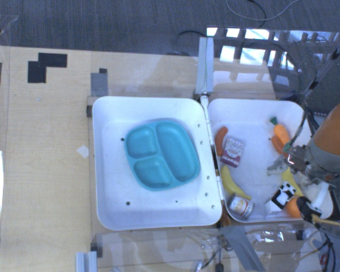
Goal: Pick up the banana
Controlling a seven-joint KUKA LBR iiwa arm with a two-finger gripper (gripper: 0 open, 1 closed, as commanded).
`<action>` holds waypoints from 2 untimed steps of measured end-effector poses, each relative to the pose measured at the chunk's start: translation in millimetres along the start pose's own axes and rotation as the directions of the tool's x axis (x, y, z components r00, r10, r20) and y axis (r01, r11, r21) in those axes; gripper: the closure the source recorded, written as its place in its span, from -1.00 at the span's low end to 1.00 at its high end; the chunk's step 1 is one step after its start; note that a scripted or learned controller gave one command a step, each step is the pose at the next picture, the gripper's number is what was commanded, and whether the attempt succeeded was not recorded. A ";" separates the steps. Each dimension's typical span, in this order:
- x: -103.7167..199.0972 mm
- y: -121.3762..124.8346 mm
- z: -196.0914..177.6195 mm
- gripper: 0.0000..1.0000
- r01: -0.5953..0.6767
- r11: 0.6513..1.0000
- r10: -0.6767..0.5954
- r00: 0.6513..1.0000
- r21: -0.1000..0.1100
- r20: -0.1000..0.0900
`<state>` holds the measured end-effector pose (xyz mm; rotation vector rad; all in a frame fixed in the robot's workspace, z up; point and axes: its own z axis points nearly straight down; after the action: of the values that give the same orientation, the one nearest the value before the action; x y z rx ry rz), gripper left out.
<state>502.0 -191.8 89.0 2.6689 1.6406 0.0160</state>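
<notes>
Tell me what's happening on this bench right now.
A grey robot arm reaches in from the right over the right bin, its gripper low near a carrot. The banana it should pick up lies apart from it along the bin's left side, between a small red packet and a can. The left bin holds a blue divided plate.

A pale wooden bench (39, 169) is carrying two shallow white bins side by side, the left bin (110, 208) and the right bin (249, 115) touching along their shared edge. Black square markers (46, 66) are lying flat near the bench's far left corner, and a small grey block (99, 84) is sitting just beyond the left bin's far corner. A grey upright post (204, 64) is standing at the far end of the seam between the bins.
</notes>
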 end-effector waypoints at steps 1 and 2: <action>2.7 2.6 -11.9 1.00 0.003 1.000 -0.003 1.000 -0.007 -0.003; 72.9 -50.5 -118.6 1.00 -0.072 0.997 0.072 0.997 0.009 0.002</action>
<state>488.3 -103.7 207.2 2.7326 1.5463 0.0065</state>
